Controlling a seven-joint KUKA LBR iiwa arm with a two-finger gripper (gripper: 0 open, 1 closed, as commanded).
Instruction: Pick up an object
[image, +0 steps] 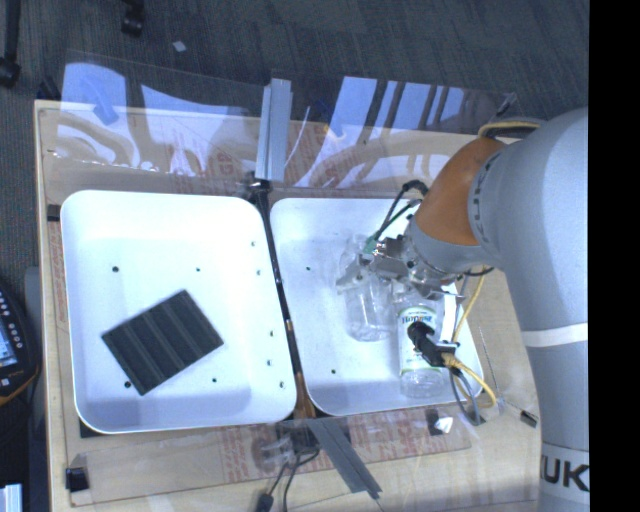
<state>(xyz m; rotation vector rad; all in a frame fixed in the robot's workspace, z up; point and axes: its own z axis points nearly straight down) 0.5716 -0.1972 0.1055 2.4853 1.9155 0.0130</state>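
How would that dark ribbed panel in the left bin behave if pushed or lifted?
The dark panel lies flat on the floor of the left bin, so it would probably slide rather than roll or tip. It looks thin, so likely light, with low edges hard to grip. Its ridges suggest some stiffness.

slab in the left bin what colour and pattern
Slab is black with parallel ridges, best in camera view.

A robotics lab — a grey industrial arm (545, 230) reaches over a worktop (200, 452) bearing two white bins (150, 240), with a clear screen (180, 110) behind the bins, cables (275, 490) in front of them — dark carpet (300, 35) farther behind.
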